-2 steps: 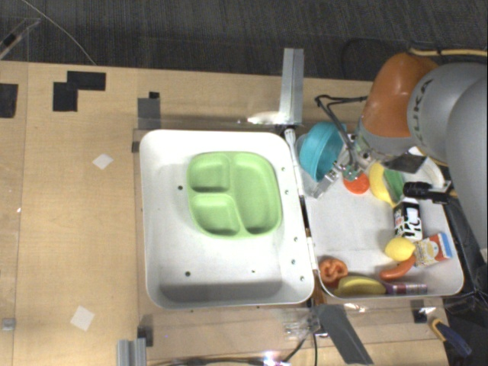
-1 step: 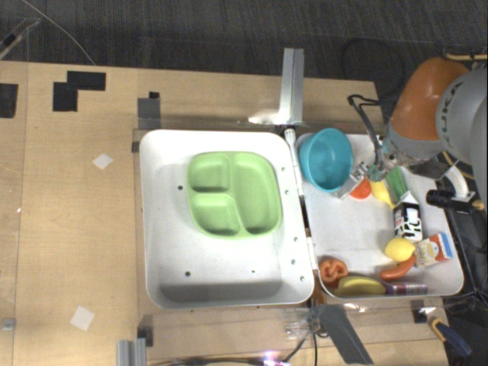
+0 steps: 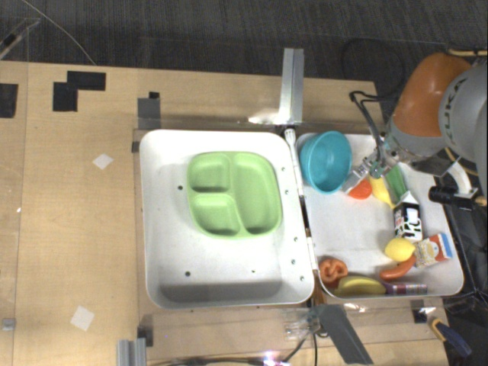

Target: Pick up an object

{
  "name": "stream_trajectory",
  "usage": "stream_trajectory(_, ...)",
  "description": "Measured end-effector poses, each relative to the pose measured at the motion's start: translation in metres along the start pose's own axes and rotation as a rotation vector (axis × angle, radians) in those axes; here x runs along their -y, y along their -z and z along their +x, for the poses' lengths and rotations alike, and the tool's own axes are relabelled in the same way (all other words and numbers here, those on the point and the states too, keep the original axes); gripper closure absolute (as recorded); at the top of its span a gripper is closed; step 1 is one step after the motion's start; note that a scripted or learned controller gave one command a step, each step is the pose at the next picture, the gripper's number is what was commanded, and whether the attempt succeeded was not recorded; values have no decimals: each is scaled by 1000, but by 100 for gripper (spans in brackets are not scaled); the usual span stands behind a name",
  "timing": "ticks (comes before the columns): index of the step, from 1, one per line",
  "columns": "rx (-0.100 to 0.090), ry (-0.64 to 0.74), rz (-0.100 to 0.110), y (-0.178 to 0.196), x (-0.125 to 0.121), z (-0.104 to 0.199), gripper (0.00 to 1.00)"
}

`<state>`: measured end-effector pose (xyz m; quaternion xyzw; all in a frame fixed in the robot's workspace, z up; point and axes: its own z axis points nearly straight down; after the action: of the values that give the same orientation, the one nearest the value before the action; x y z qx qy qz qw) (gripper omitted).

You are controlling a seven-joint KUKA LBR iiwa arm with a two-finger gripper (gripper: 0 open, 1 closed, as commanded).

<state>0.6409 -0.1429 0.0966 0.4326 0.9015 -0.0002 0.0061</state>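
Orange toy (image 3: 360, 190) sits just beside gripper (image 3: 371, 166), at its 7 o'clock, blue bowl (image 3: 326, 161) crowding at 9; finger state unclear; grasp may slip or nudge bowl.

Arm (image 3: 450, 113) cut off by the frame's right edge at 3 o'clock. Gripper (image 3: 374, 166) fingers too small and blurred to judge. Small items (image 3: 379, 185) beneath it overlap; kinds indistinct.
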Motion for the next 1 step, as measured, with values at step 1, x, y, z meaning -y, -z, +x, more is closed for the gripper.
stream_trajectory(1, -3, -66, -6, 139, -58, 38, 100)
